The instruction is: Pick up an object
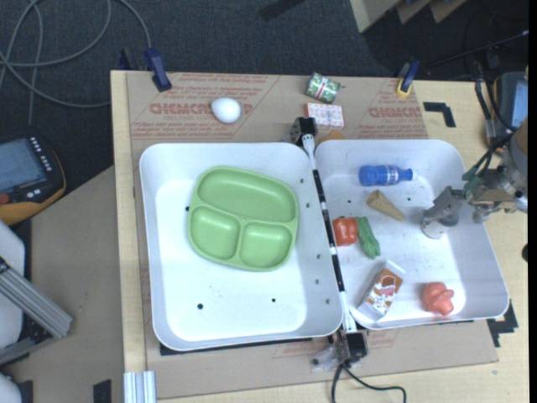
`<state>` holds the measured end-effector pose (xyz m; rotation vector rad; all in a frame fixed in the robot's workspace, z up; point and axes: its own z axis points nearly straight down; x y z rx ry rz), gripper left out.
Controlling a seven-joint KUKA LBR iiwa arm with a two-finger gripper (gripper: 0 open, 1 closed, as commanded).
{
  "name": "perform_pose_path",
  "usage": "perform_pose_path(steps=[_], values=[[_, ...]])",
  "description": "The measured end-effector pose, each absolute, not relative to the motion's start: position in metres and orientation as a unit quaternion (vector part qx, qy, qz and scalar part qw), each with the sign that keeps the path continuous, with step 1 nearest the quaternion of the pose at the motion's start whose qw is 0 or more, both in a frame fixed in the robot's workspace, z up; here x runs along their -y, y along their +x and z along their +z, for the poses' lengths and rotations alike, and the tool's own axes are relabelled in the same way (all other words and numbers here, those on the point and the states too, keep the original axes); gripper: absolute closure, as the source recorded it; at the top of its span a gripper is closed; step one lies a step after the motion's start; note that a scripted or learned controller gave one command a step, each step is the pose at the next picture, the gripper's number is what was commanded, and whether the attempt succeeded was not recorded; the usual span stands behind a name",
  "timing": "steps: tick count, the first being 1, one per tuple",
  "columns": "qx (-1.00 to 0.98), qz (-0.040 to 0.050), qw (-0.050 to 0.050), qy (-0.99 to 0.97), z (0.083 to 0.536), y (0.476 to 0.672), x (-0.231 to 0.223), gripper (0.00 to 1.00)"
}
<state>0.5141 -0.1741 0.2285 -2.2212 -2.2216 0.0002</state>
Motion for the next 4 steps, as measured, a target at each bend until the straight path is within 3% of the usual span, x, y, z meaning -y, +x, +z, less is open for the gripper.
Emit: perform_pose_path(steps=[1, 2, 3, 4], values=[[0.708, 0.0003, 0.001, -0.707, 0.142, 0.553, 0.098, 0.0], [0.707, 0.0005, 0.0, -0.707, 0.084, 0.54, 0.11, 0.0], [0.707, 0.0, 0.0, -0.708, 0.094, 0.541, 0.11, 1.0], [0.708, -0.0005, 0.0, -0.707, 0.185, 0.561, 0.047, 1.0]])
